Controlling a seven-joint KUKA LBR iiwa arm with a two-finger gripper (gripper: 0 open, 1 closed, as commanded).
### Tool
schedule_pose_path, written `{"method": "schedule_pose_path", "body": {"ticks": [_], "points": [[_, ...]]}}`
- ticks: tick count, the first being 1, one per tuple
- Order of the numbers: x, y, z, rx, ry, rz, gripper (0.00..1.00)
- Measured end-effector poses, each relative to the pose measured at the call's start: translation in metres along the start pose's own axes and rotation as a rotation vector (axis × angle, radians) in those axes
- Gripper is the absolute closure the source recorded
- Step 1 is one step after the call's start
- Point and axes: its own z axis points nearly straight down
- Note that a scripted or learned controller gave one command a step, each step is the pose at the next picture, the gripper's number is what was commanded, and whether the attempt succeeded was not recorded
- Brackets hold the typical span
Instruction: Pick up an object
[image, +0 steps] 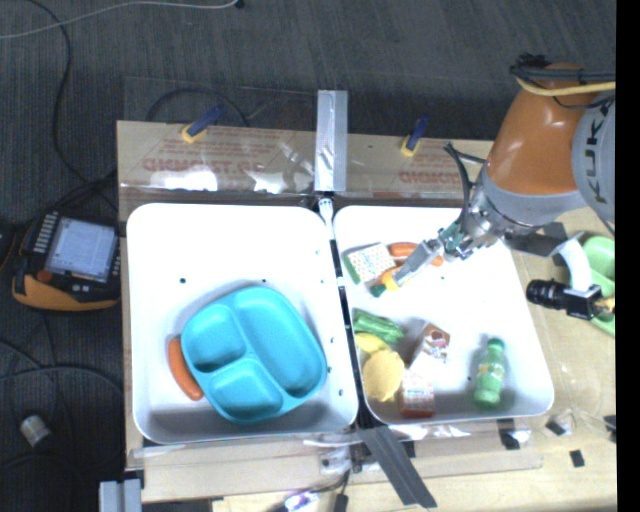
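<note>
My gripper (392, 279) reaches in from the right, low over the back left part of the right bin (520, 300). Its tip lies right beside a white card with a green border (366, 262) and an orange sausage-like piece (402, 248). A small green and yellow bit shows at the tip, and I cannot tell whether it is held. Nearer the front lie a green pod (378, 325), a yellow lemon (383, 376), a red and white box (418, 394), a small brown packet (434, 343) and a green bottle (488, 372).
The left bin (160, 250) holds a blue divided plate (254, 351) with an orange sausage (184, 368) at its left side. A ridge (340, 300) divides the bins. The arm's orange band (535, 140) hangs over the back right corner.
</note>
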Motion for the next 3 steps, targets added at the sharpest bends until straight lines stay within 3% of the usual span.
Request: {"method": "schedule_pose_path", "body": {"ticks": [1, 2, 3], "points": [[-0.046, 0.016, 0.126, 0.003, -0.001, 0.077, 0.0], [-0.047, 0.042, 0.146, -0.005, -0.003, 0.248, 0.0], [-0.046, 0.044, 0.135, -0.009, -0.003, 0.248, 1.0]]}}
